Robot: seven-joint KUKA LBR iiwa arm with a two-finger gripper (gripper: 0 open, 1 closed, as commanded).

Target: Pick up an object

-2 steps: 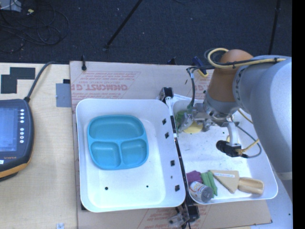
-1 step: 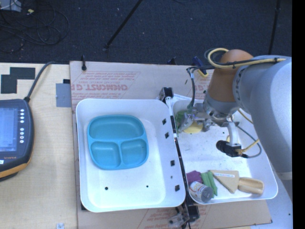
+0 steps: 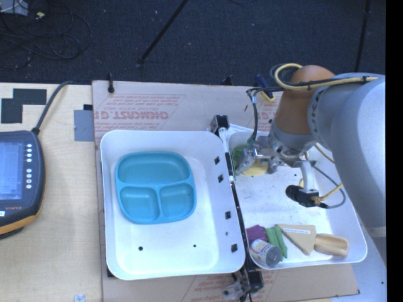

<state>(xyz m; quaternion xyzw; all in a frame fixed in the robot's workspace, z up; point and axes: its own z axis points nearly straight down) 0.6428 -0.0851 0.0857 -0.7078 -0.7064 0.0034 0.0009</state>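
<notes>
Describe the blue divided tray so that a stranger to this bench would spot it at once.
Start with the two shallow white bins side by side and take the left bin, the one away from the arm. The blue tray lies flat in its upper half, apart from the walls. It is a rounded turquoise plate with three compartments, one long across the top and two smaller below, unlike the small objects clustered in the right bin.

Right bin (image 3: 352, 244), near edge: cluster of loose objects. Tan wedge-shaped block (image 3: 301, 236) lying flat, a tan rounded piece (image 3: 332, 245) just beside it toward the near right corner. Green stick (image 3: 276, 241) and purple piece (image 3: 255, 234) side by side near the near left corner, with a small grey cylinder (image 3: 269, 254) touching them. Yellow-green item (image 3: 252, 167) near the far left wall, partly hidden.
</notes>
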